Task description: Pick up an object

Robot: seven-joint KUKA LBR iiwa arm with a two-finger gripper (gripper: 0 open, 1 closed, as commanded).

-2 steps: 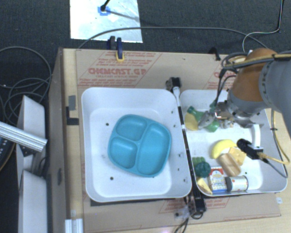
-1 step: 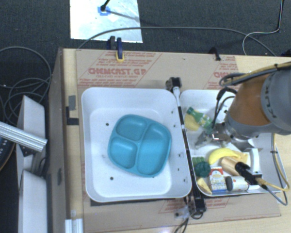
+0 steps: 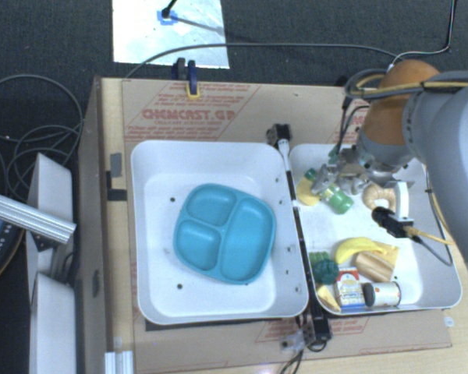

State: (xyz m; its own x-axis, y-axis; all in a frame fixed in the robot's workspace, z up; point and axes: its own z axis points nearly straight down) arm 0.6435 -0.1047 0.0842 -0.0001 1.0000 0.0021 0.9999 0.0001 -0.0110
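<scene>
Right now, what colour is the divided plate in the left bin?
Light blue plate, seen best in the camera view.

The hand [image 3: 333, 179] hangs low in the right bin [image 3: 433, 287], over a green object [image 3: 341, 201] beside a yellow one [image 3: 307, 192]. A blue plate [image 3: 223, 232] lies in the left bin [image 3: 160, 170].

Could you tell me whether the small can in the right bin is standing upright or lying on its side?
On its side. The can lies with its long side flat on the right bin floor, beside the bread roll.
</scene>
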